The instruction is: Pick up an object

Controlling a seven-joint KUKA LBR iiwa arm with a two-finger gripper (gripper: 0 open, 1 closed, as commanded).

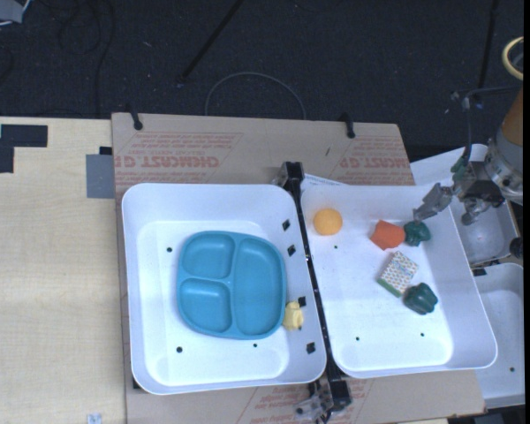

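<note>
The bench [44, 263] is pale wood, and a brown board [247, 153] with red print lies on it under two white bins. The left bin [150, 210] and the right bin [477, 325] sit side by side and touch at a black strip in the middle.

A big blue plate [230, 283] with three parts lies flat in the left bin. A small yellow lump [293, 315] sits just beside the plate's right edge, near the bin's right wall.

The arm [511, 140] comes in from the right, near the top corner of the right bin. Its pincer [435, 201] hangs over the bin's far right side, just above the small green toy. The rule here says to keep quiet about its tips when they are not clear, so I cannot tell if it is released or clenched. Nothing shows between its tips.

The things to pick are all in the right bin. An orange ball [328, 222] rests near the top left, well apart from the rest. A red block [388, 235] lies to the right of it. A small green toy [417, 232] touches the block's right side. Below them lies a square pad [398, 273] with dots, tilted. A dark green lump [420, 298] sits just beside the pad's lower right corner.
</note>
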